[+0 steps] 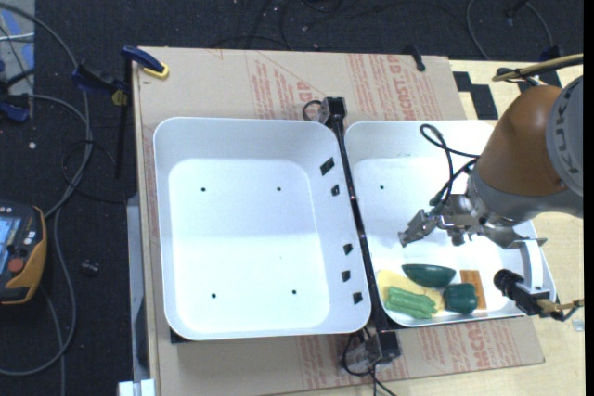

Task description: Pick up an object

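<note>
Green objects cluster along the right white bin's point(399, 153) near edge: a dark green rounded bowl-like piece point(429, 274), a light green ridged piece point(410, 301), a teal chunk point(460, 297); the gripper point(419, 229) above grips nothing, its finger spread unclear.

Arm point(548, 158): grey casing, rounded joints
Band point(520, 148): broad, orange-brown, above the wrist
Cable point(444, 158): thin, black, looping beside the wrist
Claw point(415, 233): small, grey metal, dark fittings
Wrist mount: pale grey, boxy

Both bins point(246, 144) are seen as smooth, glossy white plastic; the counter point(278, 83) is covered in matt brown cardboard printed in red; the arm's orange band point(524, 139) appears smooth and faintly shiny.
</note>
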`<state>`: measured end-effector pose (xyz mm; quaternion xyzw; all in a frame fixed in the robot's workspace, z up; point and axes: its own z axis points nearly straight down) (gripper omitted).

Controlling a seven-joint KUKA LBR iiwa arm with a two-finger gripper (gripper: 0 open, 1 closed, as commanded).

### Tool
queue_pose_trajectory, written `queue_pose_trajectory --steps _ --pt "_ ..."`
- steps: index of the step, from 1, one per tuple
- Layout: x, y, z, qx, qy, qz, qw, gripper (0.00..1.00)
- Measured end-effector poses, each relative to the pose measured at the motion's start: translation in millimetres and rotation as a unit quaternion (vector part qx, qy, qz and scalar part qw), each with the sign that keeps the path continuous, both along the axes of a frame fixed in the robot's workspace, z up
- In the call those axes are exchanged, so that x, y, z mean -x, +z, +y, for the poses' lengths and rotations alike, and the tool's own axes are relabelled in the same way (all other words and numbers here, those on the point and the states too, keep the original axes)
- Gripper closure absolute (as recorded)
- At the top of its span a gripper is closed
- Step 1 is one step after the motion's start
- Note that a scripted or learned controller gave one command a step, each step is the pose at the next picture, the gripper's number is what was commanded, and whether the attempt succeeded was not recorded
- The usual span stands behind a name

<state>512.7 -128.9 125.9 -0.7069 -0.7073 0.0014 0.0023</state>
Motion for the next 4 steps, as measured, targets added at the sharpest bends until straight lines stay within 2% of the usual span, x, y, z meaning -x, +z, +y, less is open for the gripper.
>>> queue_pose_trajectory --steps 1,2,3,4 --pt "0 -39 0 0.0004 0.000 -0.002 1.0000 0.00" --pt "0 -27 0 0.0004 0.000 -0.003 1.0000 1.00" --pt "3 18 7 0.0008 0.000 -0.004 1.0000 1.00" --pt "7 78 10 0.0009 0.000 -0.005 1.0000 1.00"
